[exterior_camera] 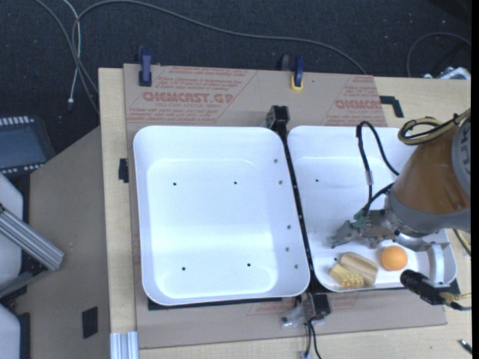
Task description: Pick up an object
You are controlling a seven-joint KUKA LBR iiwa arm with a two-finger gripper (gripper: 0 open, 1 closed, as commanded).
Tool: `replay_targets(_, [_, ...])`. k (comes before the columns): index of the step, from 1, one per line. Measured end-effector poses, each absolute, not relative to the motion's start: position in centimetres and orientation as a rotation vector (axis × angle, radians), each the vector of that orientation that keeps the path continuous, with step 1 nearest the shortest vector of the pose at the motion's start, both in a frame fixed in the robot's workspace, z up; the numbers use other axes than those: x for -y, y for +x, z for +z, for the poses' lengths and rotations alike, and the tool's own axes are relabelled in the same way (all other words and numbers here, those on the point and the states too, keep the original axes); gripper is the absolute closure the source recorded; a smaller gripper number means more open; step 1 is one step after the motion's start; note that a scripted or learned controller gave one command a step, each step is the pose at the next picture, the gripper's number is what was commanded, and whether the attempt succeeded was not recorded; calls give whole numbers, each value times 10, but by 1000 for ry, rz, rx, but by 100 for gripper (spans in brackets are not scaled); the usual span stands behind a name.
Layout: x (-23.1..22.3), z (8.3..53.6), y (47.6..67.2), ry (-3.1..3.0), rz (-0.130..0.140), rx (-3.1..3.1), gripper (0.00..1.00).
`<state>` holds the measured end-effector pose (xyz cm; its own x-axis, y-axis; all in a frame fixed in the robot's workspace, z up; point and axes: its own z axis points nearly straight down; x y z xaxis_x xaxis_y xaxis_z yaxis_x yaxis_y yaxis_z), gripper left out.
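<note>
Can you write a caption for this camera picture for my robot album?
Robot gripper reaches into the right bin, just above a tan roll and an orange ball.

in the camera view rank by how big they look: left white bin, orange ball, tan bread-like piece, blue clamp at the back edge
1. Shallow white plastic left bin, by far the largest.
2. Tan bread-like oblong piece.
3. Round orange ball.
4. Small blue clamp on the board's back edge; it looks close to the ball, so that order is unsure.

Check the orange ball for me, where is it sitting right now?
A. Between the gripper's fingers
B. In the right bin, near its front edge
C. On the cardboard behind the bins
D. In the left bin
B: the orange ball lies on the right bin floor near its front edge, beside the tan object.
</note>
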<state>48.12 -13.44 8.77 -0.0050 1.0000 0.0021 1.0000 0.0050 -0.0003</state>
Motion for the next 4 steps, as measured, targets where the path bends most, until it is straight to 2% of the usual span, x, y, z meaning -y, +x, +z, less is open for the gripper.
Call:
replay_targets(1, [157,92,537,-2223,-2,2224,0])
replay_targets(4, [157,92,536,-2222,-1,2222,0])
